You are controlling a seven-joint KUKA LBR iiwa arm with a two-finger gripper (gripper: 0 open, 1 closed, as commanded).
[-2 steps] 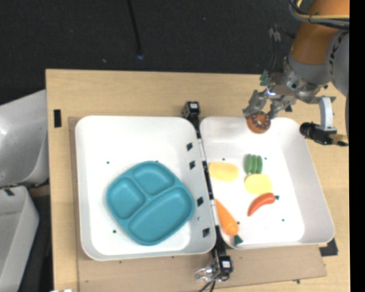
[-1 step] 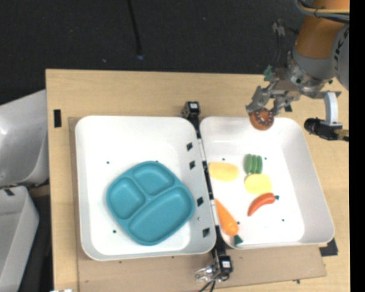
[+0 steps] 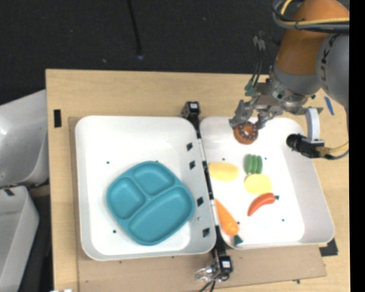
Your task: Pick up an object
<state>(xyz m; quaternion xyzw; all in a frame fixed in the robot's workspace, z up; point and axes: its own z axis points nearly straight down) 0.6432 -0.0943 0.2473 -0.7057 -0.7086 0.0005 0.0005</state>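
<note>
- Doughnut (image 3: 245,132), brown and ring-shaped, is pinched between the fingers of the gripper (image 3: 246,125) at the upper right of the frame, over the right bin (image 3: 310,215).
- Teal plate (image 3: 149,202) is seen in the left bin (image 3: 88,224), lower left.
- Carrot (image 3: 227,218), chilli (image 3: 261,203) and two yellow pieces are spread lower in the right bin.

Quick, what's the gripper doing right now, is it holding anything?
Gripper: shut on the brown donut, held between its fingers over the far end of the right bin.
</note>
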